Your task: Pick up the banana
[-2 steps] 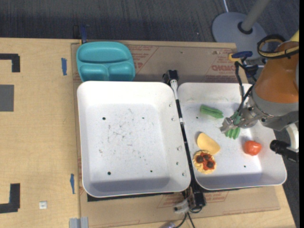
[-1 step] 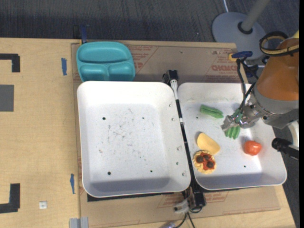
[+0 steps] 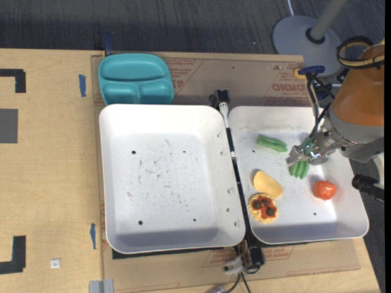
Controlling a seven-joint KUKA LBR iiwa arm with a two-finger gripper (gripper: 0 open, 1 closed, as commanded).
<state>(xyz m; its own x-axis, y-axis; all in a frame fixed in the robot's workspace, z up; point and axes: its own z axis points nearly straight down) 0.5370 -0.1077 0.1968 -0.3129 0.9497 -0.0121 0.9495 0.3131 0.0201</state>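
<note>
- The banana (image 3: 268, 184) is seen near the front of the right bin (image 3: 342, 227), just right of the seam between the bins. It appears as a short yellow piece, lying flat, touching or just beside a small toy pizza (image 3: 263, 207) at its near end.
- It is judged to be a light, stiff plastic toy with a smooth, rather slippery skin; a hold across its narrower width at the middle is thought best, kept clear of the pizza side.
- A red tomato (image 3: 324, 190) lies well apart to the right.
- The gripper (image 3: 305, 155) is placed farther back, over a green vegetable (image 3: 299, 169); whether anything is held, or how the gripper stands, cannot be told, since metal parts and cables overlap there.
- A second green piece (image 3: 271, 143) is seen beyond.
- The left bin (image 3: 116, 127) and a teal tray (image 3: 135, 78) on the desk (image 3: 49, 163) lie farther off.
- The arm is cut off at the picture's right edge.
</note>
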